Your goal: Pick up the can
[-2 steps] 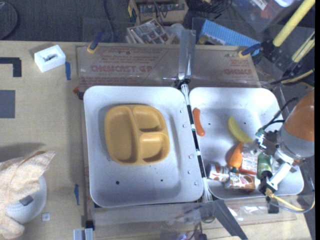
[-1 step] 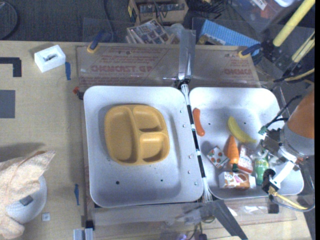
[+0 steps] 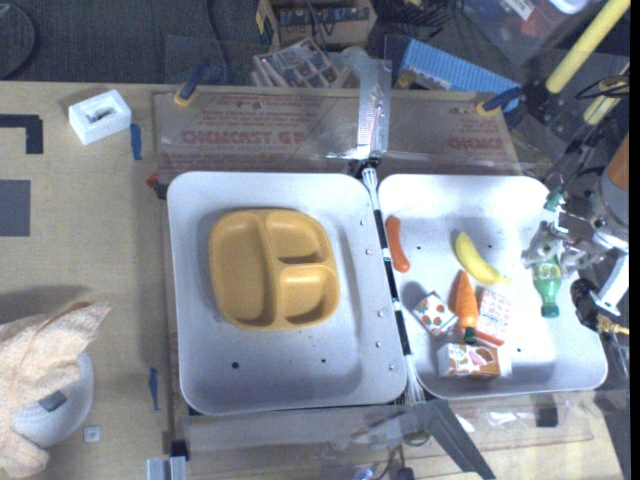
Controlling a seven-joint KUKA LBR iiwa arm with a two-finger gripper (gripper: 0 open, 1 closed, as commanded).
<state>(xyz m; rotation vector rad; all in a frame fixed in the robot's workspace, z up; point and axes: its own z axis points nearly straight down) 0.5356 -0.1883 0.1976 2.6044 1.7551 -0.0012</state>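
My gripper (image 3: pixel 556 253) hangs over the right side of the right bin (image 3: pixel 520 193), on the grey arm that reaches in from the right. Directly below it a small green bottle (image 3: pixel 548 290) lies on the bin floor, its top touching or just under the gripper. Left of it lie a yellow banana (image 3: pixel 476 258), an orange carrot (image 3: pixel 463 298), a red sausage (image 3: pixel 398 243) and three small red-and-white cartons (image 3: pixel 434 313), (image 3: pixel 494 315), (image 3: pixel 470 360). None of these objects looks plainly like a can.
The left bin (image 3: pixel 190 298) holds a yellow divided plate (image 3: pixel 272 268). A cardboard sheet (image 3: pixel 260 128) lies behind both bins. On the bench's far left are a white box (image 3: pixel 99 115) and a beige cloth (image 3: pixel 45 368).
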